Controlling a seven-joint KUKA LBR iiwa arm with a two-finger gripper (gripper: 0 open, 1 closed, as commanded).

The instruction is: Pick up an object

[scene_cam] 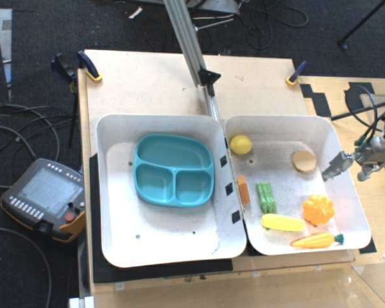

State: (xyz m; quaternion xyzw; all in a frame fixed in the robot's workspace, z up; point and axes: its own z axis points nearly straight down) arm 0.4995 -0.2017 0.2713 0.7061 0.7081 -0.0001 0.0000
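The right bin (pixel 321 128) holds several toy foods: a yellow ball (pixel 240 144), a tan round piece (pixel 303 161), a small orange stick (pixel 243 189), a green piece (pixel 265 197), a long yellow piece (pixel 282 222), an orange pumpkin-like piece (pixel 318 209) and a carrot (pixel 316 240). My gripper (pixel 339 165) hangs at the right rim of that bin, just right of the tan piece and above the pumpkin-like piece. It touches none of them and nothing shows in its grasp.
A teal divided plate (pixel 174 170) lies in the left bin (pixel 109 172). A slanted metal pole (pixel 186 34) runs down to the seam between the bins. A teach pendant (pixel 45 197) rests on the floor at left.
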